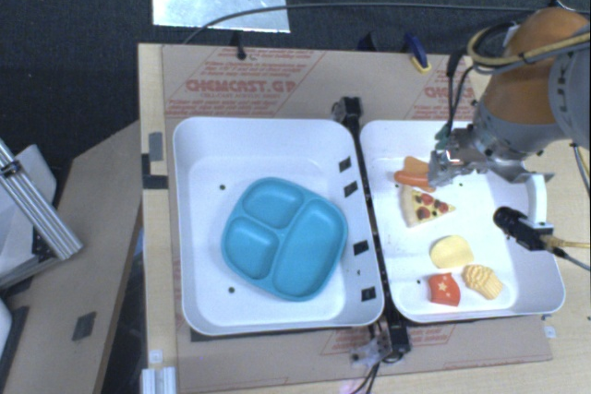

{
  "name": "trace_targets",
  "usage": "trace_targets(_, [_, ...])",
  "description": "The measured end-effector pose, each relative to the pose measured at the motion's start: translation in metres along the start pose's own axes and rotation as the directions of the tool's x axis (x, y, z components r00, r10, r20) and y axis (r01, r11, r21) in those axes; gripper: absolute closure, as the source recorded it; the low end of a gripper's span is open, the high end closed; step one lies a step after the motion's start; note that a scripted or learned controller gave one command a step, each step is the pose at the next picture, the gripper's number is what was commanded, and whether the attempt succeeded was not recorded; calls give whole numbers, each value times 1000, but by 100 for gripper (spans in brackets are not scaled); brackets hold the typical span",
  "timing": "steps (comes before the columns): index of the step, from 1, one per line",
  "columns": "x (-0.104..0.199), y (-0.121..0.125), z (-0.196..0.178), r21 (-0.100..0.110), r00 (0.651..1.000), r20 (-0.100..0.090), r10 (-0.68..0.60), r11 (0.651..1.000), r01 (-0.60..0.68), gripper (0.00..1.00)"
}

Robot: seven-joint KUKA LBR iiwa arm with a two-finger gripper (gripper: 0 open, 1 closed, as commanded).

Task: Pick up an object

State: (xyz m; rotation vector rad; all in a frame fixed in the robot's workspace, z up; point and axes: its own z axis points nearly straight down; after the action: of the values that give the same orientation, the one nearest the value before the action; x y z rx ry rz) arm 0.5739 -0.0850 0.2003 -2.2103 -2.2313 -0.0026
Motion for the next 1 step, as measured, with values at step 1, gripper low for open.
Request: trace_targets(1, [54,9,3,-1,1000,0,-1,1000,1,100])
